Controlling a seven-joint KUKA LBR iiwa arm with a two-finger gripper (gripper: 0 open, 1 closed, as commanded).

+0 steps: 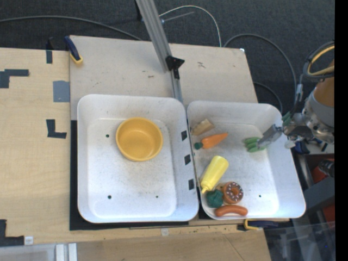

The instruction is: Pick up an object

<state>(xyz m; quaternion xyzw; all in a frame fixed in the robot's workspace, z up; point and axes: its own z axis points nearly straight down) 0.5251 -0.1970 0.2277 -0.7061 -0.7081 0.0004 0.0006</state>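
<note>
My gripper (263, 141) reaches in from the right edge and hangs low over the upper right part of the right bin (283, 194). Its tip is right against a small green object (250, 143); whether it grips that object is unclear. Further left in the same bin are an orange carrot (213, 141) and a tan block (202, 126). Near the bin's front lie a yellow bottle (214, 173), a brown donut (232, 192), a dark green piece (213, 198) and a red sausage (230, 211).
A yellow bowl (140, 138) sits in the left bin (98, 200). A grey metal post (157, 29) slants up from the divider between the bins. Cables run over the dark floor behind the bench.
</note>
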